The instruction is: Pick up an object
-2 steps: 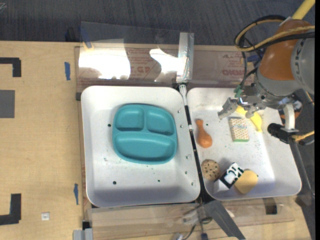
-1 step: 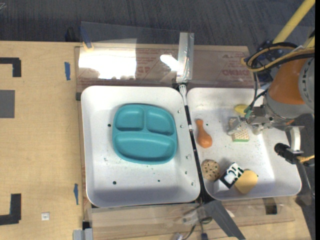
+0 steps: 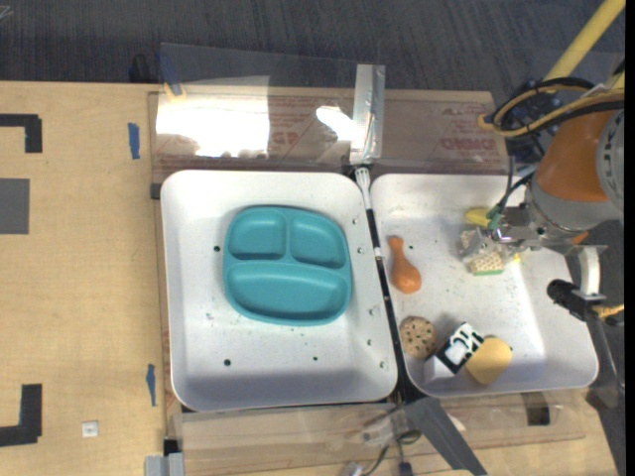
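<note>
Claw [image 3: 488,238] aperture cannot tell, over mesh-like scrubber [image 3: 485,257] at right bin's [image 3: 556,370] 1 o'clock; likely light, soft; pinch mid-body.

Wooden bench [image 3: 79,296] under two white bins [image 3: 198,365], side by side.

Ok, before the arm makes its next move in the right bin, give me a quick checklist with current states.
1. Pincer over the right bin: ok.
2. Pincer open or shut: cannot tell.
3. Anything held: cannot tell; a small pale piece sits right under it.
4. Orange drumstick toy lying apart from the others, easy to reach: ok.
5. Cookie, black-and-white block and tan lump crowded at the near wall: not ok for a clean grab.
6. Teal divided plate in the left bin, out of the way: ok.
</note>
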`<state>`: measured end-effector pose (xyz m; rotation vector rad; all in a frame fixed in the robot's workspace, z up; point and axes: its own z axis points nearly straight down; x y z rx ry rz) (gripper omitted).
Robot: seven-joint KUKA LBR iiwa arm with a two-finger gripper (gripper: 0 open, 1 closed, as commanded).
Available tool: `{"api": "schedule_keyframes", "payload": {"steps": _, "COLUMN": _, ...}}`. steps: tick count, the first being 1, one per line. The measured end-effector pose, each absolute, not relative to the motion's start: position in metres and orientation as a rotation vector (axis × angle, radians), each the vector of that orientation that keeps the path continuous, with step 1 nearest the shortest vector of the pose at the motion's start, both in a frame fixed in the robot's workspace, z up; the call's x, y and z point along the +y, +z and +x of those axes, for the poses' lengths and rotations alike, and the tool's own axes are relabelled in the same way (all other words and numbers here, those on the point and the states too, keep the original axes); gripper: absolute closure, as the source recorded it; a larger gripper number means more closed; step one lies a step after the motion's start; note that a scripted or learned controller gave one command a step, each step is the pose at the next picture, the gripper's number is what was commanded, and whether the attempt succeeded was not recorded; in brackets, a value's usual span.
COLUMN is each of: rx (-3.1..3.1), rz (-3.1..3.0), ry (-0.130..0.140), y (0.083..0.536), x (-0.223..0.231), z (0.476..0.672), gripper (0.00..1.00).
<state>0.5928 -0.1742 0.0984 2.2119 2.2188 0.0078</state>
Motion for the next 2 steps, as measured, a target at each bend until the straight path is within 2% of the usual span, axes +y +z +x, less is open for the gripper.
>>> {"api": "schedule_keyframes", "payload": {"steps": 1, "rx": 2.023, "rz": 2.399, "ry": 0.008, "y": 0.18, "x": -0.108, "z": 0.628, "gripper": 1.0}}
{"api": "schedule_keyframes", "payload": {"steps": 2, "rx": 2.252, "rz": 2.19, "ry": -0.002, "y": 0.127, "x": -0.099, "z": 0.666, "gripper": 1.0}}
